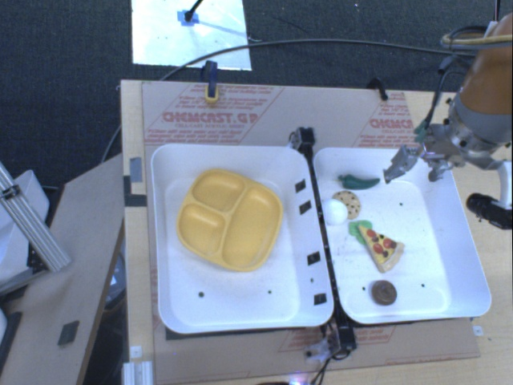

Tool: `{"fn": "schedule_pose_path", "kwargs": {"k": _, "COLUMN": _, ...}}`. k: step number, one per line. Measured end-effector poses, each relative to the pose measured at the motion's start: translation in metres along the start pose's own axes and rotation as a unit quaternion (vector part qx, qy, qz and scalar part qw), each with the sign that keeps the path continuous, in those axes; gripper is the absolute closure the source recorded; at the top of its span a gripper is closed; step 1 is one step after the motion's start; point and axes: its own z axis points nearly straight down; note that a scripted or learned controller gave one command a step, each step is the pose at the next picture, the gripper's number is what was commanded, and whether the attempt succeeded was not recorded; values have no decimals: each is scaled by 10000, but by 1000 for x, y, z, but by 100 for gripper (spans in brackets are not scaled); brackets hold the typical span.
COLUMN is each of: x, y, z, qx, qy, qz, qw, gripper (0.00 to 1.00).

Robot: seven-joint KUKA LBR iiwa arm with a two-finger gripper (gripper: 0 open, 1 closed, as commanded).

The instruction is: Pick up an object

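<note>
Seen from above: two white bins side by side, the left bin holding a yellow divided plate at its centre. In the right bin, a green pepper at 11 o'clock, a cookie and white ball just below it, a pizza slice near centre, a brown disc at 6 o'clock. Poised over the right bin's 1 o'clock corner, the gripper, spread open and gripping nothing.

My hand hangs over the far edge of the right bin. In that bin lie a pepper, cookie, egg, pizza slice and, nearest, a disc. The left bin holds a divided plate.
</note>
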Motion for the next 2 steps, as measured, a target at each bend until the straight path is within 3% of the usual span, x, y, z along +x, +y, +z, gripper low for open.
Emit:
{"fn": "schedule_pose_path", "kwargs": {"k": 1, "x": 0, "y": 2, "z": -6, "qx": -47, "qy": -7, "qz": -11, "qw": 10000, "gripper": 0}}
{"fn": "schedule_pose_path", "kwargs": {"k": 2, "x": -6, "y": 3, "z": 59, "qx": -22, "qy": -1, "qz": 0, "qw": 10000, "gripper": 0}}
